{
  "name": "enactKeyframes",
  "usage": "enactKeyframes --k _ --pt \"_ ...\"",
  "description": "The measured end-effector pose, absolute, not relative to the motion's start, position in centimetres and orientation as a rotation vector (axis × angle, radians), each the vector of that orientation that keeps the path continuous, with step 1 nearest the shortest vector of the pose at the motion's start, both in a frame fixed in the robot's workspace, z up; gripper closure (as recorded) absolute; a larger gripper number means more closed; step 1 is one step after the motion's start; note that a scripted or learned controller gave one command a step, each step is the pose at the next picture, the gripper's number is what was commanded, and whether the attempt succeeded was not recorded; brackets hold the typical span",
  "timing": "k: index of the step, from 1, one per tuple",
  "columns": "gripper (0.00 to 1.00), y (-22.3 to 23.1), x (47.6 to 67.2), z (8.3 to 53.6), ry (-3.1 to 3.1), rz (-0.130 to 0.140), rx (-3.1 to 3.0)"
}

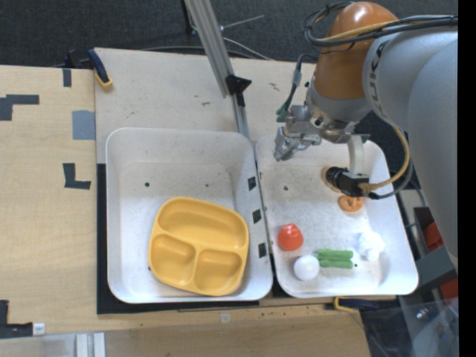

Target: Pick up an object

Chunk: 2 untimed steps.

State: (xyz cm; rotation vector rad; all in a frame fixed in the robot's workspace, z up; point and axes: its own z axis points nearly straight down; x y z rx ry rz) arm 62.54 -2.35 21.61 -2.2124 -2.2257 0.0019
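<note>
Hand (286, 149) hovers over the far left corner of the right bin (401, 270), nothing between its fingers; whether they are spread or closed I cannot tell. Candidates sit along the near edge of that bin: red ball (290, 236), white ball (306, 267), green piece (335, 258) (the white ball and green piece lie just beside each other). Best target, in my judgement, is the red ball, apart from its neighbours: travel toward the near edge, centre over it, descend straight.
</note>
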Motion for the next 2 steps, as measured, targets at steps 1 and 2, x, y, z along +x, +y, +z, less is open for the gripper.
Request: enactKeyframes --k 1,2 --pt "1.00 2.5 61.7 22.4 -2.227 0.000 -2.212" --pt "1.00 7.9 58.8 22.6 -2.227 0.003 -2.211"
